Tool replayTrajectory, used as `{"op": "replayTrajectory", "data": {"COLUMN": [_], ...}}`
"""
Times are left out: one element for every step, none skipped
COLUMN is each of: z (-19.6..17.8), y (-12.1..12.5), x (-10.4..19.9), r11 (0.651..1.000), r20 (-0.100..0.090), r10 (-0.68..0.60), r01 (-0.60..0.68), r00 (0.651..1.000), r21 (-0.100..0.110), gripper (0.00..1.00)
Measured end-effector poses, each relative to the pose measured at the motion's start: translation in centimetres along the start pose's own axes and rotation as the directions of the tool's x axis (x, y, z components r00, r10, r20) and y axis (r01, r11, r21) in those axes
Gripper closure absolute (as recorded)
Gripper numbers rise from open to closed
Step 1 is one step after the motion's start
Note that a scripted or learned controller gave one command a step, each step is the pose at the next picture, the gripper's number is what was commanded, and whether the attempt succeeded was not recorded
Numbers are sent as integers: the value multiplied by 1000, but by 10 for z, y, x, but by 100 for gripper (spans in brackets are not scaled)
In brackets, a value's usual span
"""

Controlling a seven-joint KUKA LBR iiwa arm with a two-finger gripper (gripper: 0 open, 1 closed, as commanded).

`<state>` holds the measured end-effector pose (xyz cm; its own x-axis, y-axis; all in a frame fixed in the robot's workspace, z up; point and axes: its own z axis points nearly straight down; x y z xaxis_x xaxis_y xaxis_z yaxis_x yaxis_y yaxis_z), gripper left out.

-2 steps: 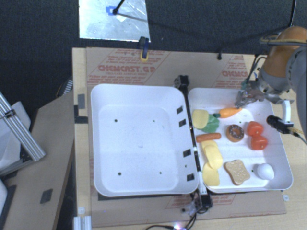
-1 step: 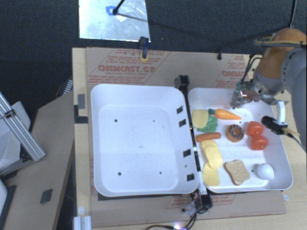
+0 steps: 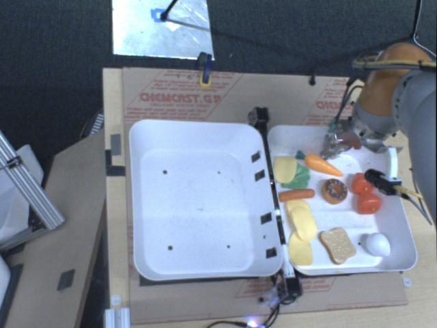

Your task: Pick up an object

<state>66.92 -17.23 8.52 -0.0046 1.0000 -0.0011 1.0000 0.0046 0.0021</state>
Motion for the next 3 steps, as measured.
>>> {"op": "replayTrajectory", "data": {"z": [0,0,1], "y": [0,-41,-107], "x": [0,70,89], "r11": [1000,1000,1000], "r20": [0,-4,-2], "r10": [0,-3,4], "r01": [0,3,-4], "r00": [1000,1000,1000], "r21": [0,4,6], "gripper": [0,0,0]}}
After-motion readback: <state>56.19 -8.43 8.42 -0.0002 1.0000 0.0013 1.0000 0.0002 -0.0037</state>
